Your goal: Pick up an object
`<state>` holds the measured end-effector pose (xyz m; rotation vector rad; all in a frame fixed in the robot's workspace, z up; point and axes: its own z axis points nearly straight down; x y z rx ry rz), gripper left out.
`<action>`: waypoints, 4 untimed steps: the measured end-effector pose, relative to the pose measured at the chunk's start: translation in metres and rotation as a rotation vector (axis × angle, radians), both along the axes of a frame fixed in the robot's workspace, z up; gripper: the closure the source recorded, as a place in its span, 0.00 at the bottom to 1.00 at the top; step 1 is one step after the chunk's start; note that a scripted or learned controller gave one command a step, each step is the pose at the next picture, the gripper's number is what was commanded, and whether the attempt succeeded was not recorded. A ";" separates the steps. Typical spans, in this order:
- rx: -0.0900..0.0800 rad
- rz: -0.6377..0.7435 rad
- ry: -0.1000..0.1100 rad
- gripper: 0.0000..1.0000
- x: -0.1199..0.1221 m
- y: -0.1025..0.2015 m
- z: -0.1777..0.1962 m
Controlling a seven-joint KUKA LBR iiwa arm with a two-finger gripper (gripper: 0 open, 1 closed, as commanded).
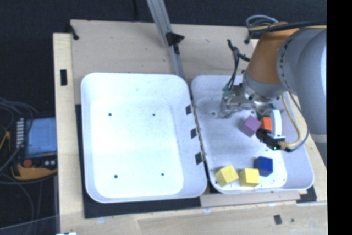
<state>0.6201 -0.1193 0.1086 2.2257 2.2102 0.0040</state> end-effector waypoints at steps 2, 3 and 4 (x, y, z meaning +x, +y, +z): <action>0.000 0.010 -0.001 1.00 0.003 0.007 0.108; 0.001 0.011 0.001 1.00 0.004 0.005 0.132; 0.001 0.012 0.005 1.00 -0.001 0.048 0.126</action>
